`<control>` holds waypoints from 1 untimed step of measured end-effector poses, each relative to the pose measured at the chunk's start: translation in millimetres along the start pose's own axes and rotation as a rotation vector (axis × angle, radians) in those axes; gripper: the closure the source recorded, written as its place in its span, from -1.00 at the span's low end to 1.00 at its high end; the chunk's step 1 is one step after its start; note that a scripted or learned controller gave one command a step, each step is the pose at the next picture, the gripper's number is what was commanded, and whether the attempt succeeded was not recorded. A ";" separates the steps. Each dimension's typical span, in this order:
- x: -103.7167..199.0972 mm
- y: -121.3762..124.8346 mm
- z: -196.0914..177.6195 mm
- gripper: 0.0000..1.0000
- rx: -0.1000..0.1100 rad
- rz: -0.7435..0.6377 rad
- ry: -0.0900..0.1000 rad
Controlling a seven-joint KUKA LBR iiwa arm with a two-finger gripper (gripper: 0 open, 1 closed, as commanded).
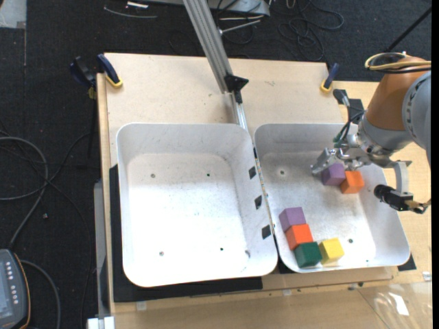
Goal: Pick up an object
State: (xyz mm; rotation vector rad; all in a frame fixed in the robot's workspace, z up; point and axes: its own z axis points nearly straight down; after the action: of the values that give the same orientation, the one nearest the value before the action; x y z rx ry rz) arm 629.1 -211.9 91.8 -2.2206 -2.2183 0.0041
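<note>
In the right bin [384, 242], a purple block [334, 175] and an orange block [352, 182] lie touching near the bin's middle right. My gripper [337, 162] hangs right over them, its tip at the purple block's upper edge and covering part of it. The grey arm with its orange band [394, 101] comes in from the upper right. Nearer the front of the same bin sits a tight cluster: a purple block [293, 217], an orange block [298, 235], a green block [307, 254] and a yellow block [331, 249].
The left bin [130, 184] stands beside the right one, their walls meeting at a ridge with black tabs [259, 201]. A slanted metal rail [212, 40] crosses the bench at the back. Clamps sit at the bench's far corners.
</note>
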 end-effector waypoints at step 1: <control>-0.3 2.0 -14.0 1.00 -0.006 0.000 -0.001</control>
State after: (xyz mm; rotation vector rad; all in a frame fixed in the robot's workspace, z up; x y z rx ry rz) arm 631.2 -212.2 105.7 -2.2250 -2.2219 -0.0015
